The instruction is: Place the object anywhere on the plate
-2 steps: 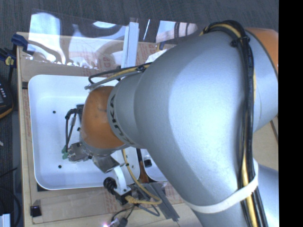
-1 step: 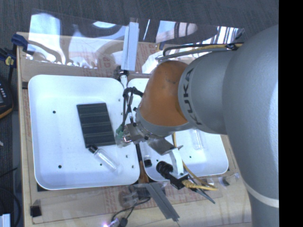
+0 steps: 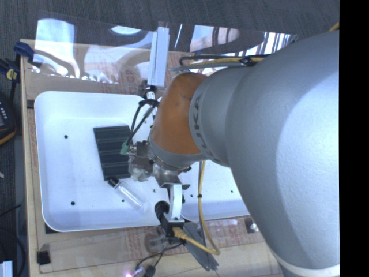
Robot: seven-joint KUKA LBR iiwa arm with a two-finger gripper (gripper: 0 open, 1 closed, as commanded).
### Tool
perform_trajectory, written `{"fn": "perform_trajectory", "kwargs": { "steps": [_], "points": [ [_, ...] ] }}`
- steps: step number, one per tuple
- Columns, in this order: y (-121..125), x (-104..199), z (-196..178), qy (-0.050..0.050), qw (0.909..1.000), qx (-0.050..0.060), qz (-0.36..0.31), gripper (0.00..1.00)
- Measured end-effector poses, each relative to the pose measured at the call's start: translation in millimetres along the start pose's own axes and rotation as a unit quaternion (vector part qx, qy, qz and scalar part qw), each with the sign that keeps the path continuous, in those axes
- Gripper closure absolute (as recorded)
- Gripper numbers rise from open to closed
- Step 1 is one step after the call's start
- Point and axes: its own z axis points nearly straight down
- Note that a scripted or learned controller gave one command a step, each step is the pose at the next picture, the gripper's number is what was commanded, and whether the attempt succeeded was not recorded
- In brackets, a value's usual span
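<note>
A dark, ribbed rectangular plate [image 3: 113, 151] lies flat in the left white bin [image 3: 63, 172], a little right of its middle. Just below the plate's lower corner, a small clear tube [image 3: 127, 194] with a dark cap lies on the bin floor, angled down to the right. My gripper [image 3: 140, 167] hangs under the orange wrist band, low over the plate's right edge and slightly above and right of the tube. The wrist body hides most of it, and I see nothing held in it.
The big grey arm covers most of the right bin [image 3: 222, 190], leaving a strip showing. A clear wall [image 3: 158, 53] stands behind the bins. Yellow and black cables [image 3: 187, 241] trail over the bench's front edge.
</note>
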Motion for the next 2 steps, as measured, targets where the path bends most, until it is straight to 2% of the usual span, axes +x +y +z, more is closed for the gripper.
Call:
{"fn": "perform_trajectory", "kwargs": {
  "steps": [1, 2],
  "points": [
    [-24.2, 115.4, 6.1, 0.000, 0.9996, 0.001, -0.027, 1.00],
    [-8.8, 45.0, -24.4, 0.000, 0.9994, 0.000, -0.035, 1.00]
  ]
}}
